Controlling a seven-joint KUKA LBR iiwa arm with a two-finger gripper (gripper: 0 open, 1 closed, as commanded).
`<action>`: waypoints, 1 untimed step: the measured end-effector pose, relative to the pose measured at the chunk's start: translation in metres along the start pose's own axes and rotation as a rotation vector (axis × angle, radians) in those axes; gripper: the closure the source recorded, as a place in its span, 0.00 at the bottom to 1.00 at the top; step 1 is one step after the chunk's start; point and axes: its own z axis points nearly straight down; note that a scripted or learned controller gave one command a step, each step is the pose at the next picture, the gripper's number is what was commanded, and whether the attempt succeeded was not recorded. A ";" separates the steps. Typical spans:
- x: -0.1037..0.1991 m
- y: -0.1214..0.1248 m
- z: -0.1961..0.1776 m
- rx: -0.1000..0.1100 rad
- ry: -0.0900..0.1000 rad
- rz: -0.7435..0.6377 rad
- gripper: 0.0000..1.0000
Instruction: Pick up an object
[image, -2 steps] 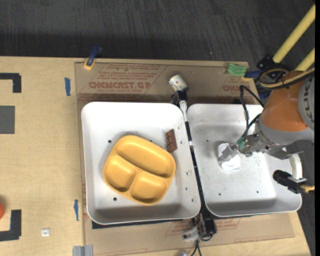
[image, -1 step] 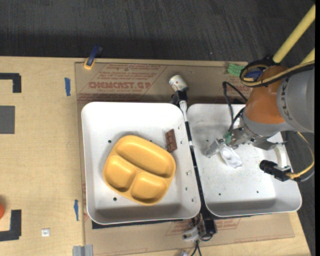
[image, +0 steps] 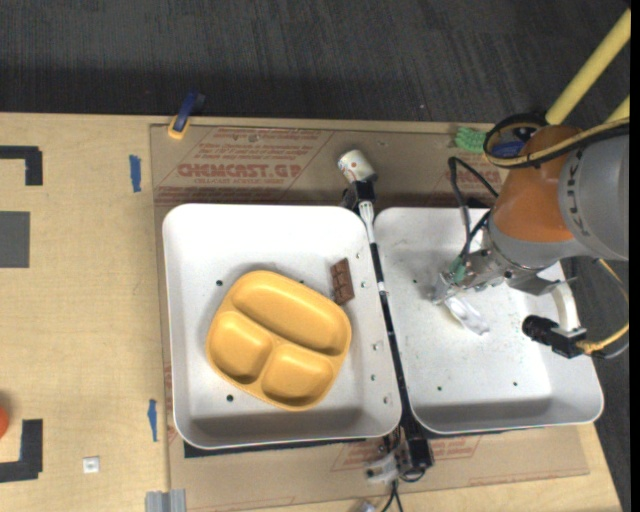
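One pincer (image: 462, 297) hangs low in the right bin (image: 500, 380) (finger spread unclear).

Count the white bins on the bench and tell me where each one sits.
2. The left bin holds a yellow divided tray and a small brown block; the right bin sits beside it, under the arm.

Yellow divided tray (image: 280, 338) and small brown block (image: 341, 282) lie in left bin (image: 190, 300)
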 end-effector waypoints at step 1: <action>0.054 0.006 -0.088 0.006 0.002 0.060 1.00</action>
